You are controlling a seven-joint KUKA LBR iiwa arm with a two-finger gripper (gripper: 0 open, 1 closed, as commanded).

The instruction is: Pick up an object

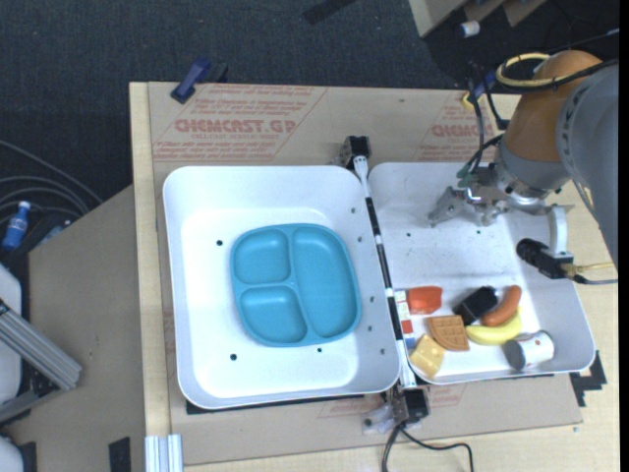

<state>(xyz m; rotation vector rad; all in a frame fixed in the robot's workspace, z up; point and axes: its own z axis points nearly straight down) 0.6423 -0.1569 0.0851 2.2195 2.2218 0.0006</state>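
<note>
My gripper (460, 207) hangs over the far part of the right bin (423, 185), its fingers open with nothing between them. The objects lie in a cluster at that bin's near end, well apart from the gripper: an orange-red block (425, 299), a black piece (479, 304), a red sausage-shaped toy (505, 305), a yellow banana (496, 333), a brown waffle-like square (449, 333), a pale yellow wedge (427, 357) and a white and grey cylinder (529, 350).
The left bin (197, 205) holds a blue sectioned plate (295, 283). A dividing rail (378, 254) runs between the two bins. A small blue item (192, 80) lies on the cardboard beyond the left bin.
</note>
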